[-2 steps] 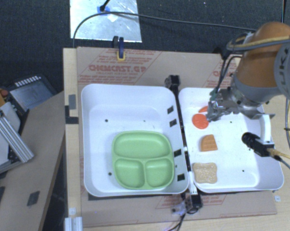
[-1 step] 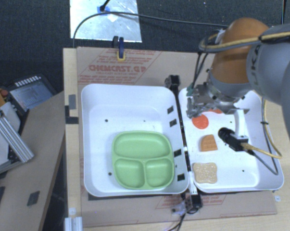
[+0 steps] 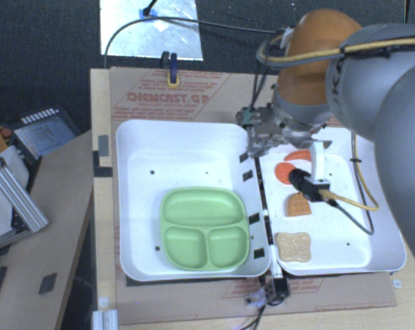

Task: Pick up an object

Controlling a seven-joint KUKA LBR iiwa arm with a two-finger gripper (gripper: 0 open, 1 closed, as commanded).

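In the right bin [image 3: 382,256] lie a red-orange food piece [image 3: 292,165], a brown wedge-shaped piece [image 3: 298,205] and a slice of toast [image 3: 293,247]. My gripper [image 3: 260,141] hangs under the orange wrist band at the back of the bins, right over the divider between them. It is behind and to the left of the red-orange piece. I see nothing held in it. The arm's bulk hides the far right part of the bin.
A green divided plate [image 3: 206,227] lies at the front of the left bin [image 3: 152,150]. A black plug [image 3: 305,183] with a yellow cable [image 3: 355,205] hangs over the right bin's middle. Cardboard lies under both bins.
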